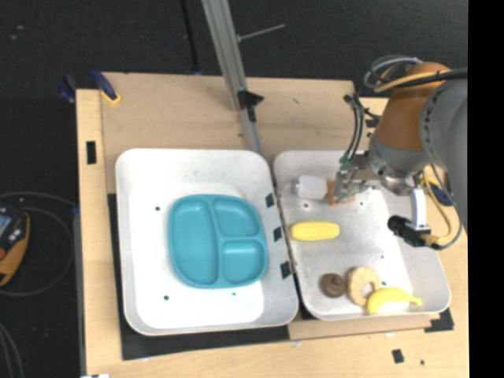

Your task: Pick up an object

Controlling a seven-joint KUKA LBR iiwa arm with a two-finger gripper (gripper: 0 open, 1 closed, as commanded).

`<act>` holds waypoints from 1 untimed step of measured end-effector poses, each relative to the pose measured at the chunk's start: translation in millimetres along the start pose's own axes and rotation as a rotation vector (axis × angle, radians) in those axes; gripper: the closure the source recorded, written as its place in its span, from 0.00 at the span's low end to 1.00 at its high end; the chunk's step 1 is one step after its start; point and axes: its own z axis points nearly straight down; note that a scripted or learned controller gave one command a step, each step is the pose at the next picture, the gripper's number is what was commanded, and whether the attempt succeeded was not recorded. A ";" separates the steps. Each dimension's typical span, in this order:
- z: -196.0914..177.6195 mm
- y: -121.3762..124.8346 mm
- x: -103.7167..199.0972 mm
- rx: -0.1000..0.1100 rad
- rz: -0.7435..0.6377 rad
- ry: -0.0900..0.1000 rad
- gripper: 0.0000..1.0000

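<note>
Light falls evenly from overhead, bright on the two white bins (197, 235), whose walls near the teal tray (216, 239) wash out almost to glare. Shadows beside the tray are soft and short. The dark floor beyond the bench (173, 109) is dim and grainy. Overall focus is slightly soft, edges mildly blurred.

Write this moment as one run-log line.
gripper: low in right bin, upper part | corn: loose below it | banana: near corner | tray: left bin
</note>
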 end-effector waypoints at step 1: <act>-56.1 6.0 8.0 0.010 -0.006 0.003 1.00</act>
